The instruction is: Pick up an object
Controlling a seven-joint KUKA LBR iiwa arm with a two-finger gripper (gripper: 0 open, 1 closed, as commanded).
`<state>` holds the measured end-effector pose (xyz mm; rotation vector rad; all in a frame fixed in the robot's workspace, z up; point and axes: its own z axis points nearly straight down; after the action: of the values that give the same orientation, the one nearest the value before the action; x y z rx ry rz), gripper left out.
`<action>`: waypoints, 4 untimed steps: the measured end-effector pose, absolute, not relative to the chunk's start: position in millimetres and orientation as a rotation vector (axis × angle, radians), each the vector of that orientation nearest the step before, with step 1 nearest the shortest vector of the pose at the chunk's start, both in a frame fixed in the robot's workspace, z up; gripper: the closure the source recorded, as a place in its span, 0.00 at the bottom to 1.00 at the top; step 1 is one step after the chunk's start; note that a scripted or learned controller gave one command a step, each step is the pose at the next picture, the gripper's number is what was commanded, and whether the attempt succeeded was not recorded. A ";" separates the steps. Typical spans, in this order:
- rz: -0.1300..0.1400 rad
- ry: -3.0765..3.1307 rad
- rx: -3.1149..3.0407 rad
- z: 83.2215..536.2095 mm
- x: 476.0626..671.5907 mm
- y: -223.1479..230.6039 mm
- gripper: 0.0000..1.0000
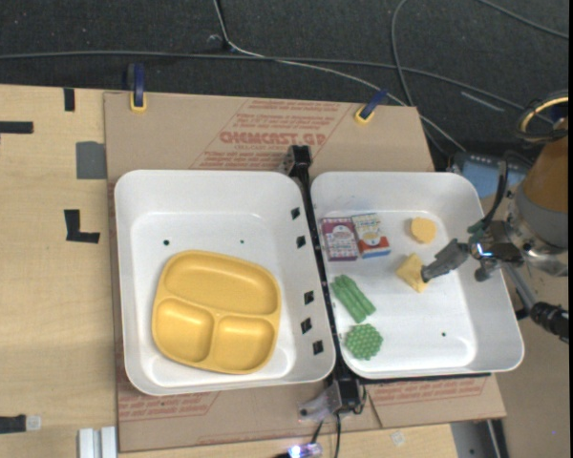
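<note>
Yellow wedge (412, 274) in the right bin (463, 346), just off the tip of the fingers (441, 260), lying at about eight o'clock from them (near enough to look touching, though impossible to tell for sure). Short and blocky, long axis running roughly eleven to five. Fingers reaching in from three o'clock over the bin's rim; how far apart cannot be told, nothing visibly held. Further off at nine o'clock, two small boxes (355, 237), print too small to read. "CHEMCAST GP" legible in red on the brown sheet (258, 136) at twelve o'clock.
</note>
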<state>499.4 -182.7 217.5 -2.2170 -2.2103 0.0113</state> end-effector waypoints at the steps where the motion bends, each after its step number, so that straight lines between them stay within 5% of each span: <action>1: 0.002 -2.222 -2.220 223.3 502.1 -182.5 0.00; 4: 0.002 -2.224 -2.222 83.6 493.8 -179.5 0.00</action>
<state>493.8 -179.5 83.6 -2.2219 -2.2235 0.0021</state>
